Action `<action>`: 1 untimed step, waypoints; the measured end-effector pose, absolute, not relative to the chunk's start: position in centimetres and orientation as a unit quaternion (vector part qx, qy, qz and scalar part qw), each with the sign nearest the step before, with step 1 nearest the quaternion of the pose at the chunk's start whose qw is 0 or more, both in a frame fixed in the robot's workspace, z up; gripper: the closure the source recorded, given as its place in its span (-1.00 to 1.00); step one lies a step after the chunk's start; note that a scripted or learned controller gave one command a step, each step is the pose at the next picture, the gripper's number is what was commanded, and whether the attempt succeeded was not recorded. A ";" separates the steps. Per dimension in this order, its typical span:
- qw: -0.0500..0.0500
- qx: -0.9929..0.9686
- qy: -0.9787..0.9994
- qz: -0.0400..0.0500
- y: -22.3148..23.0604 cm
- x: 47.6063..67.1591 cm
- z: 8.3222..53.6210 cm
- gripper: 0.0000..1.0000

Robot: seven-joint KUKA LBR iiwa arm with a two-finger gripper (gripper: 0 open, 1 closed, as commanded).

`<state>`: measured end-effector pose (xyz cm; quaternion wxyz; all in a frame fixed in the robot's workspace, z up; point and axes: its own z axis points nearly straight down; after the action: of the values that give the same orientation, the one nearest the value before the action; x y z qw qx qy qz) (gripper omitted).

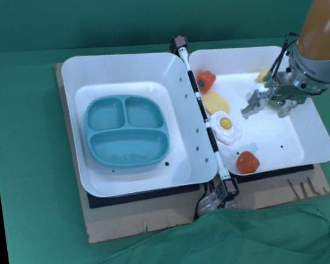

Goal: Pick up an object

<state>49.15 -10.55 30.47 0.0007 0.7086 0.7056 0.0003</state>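
On your left, the left bin (120,67) carries a teal divided plate (127,131) lying flat, with nothing in its three compartments; it plays no part in the pick, so the only risk there is a stray swing of the arm, which looks unlikely from here.

Cross the divider and you reach the right bin (313,144), where every candidate sits. Hard against the divider are a red-orange pepper-like toy (206,80), a yellow flat piece (215,102) just below it, and a fried-egg toy (225,125) touching or overlapping that yellow piece. A red tomato-like toy (248,162) lies near the bin's lower wall, apart from the rest.

Expect trouble from that crowding: the egg and the yellow piece are flat and may give the fingers little to bite on, and a descent close to the divider could strike it or the bin wall. The round toys may well roll or squirt out if the closure comes off-centre.

The gripper (262,102) hovers over bare bin floor, between the egg and the far wall, with nothing between its fingers; you cannot tell whether those fingers stand apart or together, since the wrist hardware blurs them. A small yellow object (264,75) peeks out beside the wrist, mostly covered by it, so its shape stays uncertain. The arm's upper part is cut off at the right.
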 end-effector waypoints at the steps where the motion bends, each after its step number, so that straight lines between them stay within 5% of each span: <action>1: 0.001 0.709 0.706 0.000 -10.6 49.1 30.5 -1.00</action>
<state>49.15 -10.55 30.47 0.0007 0.7086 0.7057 0.0003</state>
